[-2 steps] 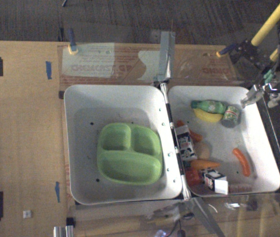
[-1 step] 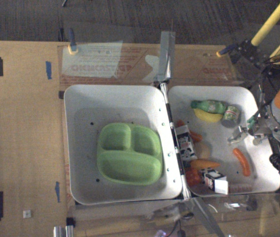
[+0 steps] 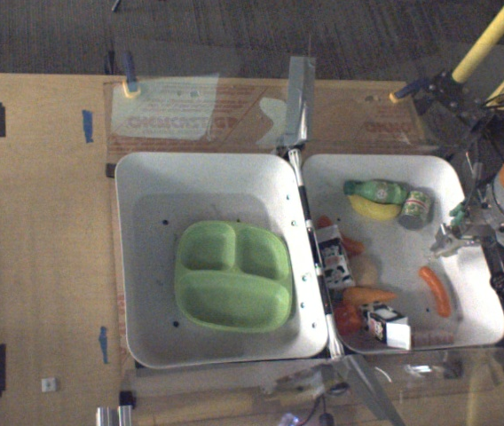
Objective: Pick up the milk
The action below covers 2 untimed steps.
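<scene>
Seen from above at a slant: two white bins side by side on the bench (image 3: 48, 264). Left bin (image 3: 145, 193) carrying a green divided tray (image 3: 232, 276), lying flat in the middle. Right bin (image 3: 465, 309) crowded with the small goods, most pushed toward the dividing wall. Milk carton (image 3: 332, 257) lying against that wall, just beside a carrot (image 3: 369, 295) and a pale round item too blurred to name. Second small carton (image 3: 387, 325) near the front wall, next to something red (image 3: 348, 319). Green bottle (image 3: 378, 190) and banana (image 3: 374, 208) touching at the back, a can (image 3: 415, 208) just beside them, a sausage (image 3: 436, 291) toward the right wall.

Pincer (image 3: 454, 234) low over the right side of that bin, well apart from the milk; open or closed cannot be told from this blur, nothing visible in it. Arm cut off at the right edge. Likely next: travel leftward across the bin, with the wall crowding the approach.
</scene>
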Available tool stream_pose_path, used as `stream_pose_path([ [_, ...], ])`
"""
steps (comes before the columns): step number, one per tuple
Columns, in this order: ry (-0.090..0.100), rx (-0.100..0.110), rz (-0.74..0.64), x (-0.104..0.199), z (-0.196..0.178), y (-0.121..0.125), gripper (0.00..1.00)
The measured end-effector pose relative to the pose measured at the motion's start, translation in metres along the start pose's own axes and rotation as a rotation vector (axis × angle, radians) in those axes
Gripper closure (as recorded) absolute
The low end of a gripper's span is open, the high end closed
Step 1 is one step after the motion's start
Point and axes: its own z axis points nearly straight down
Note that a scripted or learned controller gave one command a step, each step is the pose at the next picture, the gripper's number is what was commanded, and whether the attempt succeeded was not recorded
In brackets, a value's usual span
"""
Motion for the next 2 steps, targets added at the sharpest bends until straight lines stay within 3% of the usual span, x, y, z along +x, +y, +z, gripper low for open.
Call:
stream_pose_path([
  [1, -0.002, 0.001, -0.369, 0.013, -0.083, -0.058, 1.0],
  [2, -0.001, 0.002, -0.472, 0.04, -0.084, -0.058, 1.0],
])
